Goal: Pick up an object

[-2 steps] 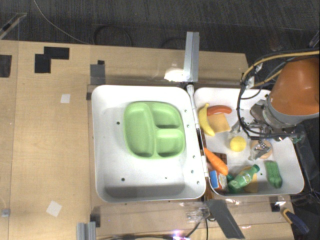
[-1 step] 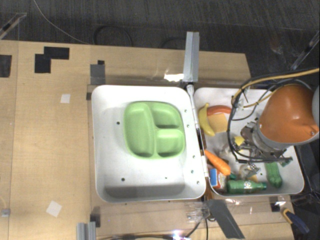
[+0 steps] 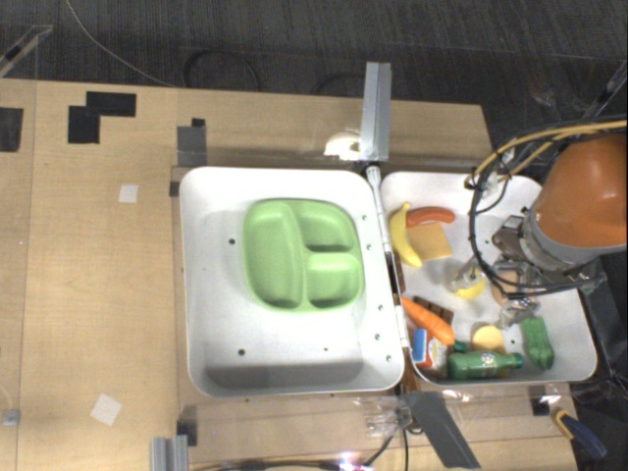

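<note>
Gripper (image 3: 517, 307) over toy-filled right bin (image 3: 579, 361)

Even, bright overhead light. The left bin (image 3: 211, 263) glares near white, with a soft shadow along its near wall (slight blur everywhere), and the floor (image 3: 245, 27) is dim.

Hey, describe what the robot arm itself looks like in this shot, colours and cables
The arm is a rounded orange shell above a grey ring, dark metal wrist parts below. Black and yellow cables loop off its left side. The gripper looks like small silvery metal hardware beneath.
</note>
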Robot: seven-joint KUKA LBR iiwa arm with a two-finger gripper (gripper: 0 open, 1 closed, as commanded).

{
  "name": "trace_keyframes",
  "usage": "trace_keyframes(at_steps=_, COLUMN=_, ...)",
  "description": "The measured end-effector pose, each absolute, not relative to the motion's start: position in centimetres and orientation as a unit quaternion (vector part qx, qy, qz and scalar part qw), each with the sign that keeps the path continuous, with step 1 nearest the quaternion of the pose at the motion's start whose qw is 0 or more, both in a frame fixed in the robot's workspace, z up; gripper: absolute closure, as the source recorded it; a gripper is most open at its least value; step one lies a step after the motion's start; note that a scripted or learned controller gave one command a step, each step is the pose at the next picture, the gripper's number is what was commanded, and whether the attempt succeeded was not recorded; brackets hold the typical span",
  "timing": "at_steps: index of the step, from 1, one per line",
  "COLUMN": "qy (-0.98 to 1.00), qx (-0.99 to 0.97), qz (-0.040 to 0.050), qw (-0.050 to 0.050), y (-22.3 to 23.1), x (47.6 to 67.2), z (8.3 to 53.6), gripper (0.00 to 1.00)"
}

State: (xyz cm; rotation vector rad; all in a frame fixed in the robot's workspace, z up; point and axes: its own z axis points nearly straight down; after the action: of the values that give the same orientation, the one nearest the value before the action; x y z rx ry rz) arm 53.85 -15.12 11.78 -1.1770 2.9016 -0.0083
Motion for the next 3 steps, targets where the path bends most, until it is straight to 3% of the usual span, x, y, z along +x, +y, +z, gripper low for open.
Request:
trace_keyframes(at_steps=1, qy=0.943, qx=-0.333, qz=-0.0043, qw=0.008, y=-12.5, x=52.9, z=9.2, gripper=0.00)
trace_keyframes(at_steps=2, qy=0.955, qx=-0.298, qz=-0.0027, qw=0.005, y=-16.6, x=55.2, z=11.0, gripper=0.00)
trace_keyframes(at_steps=3, qy=0.973, qx=-0.232, qz=-0.0047, qw=0.010, y=-15.7, x=51.9, z=9.3, gripper=0.00)
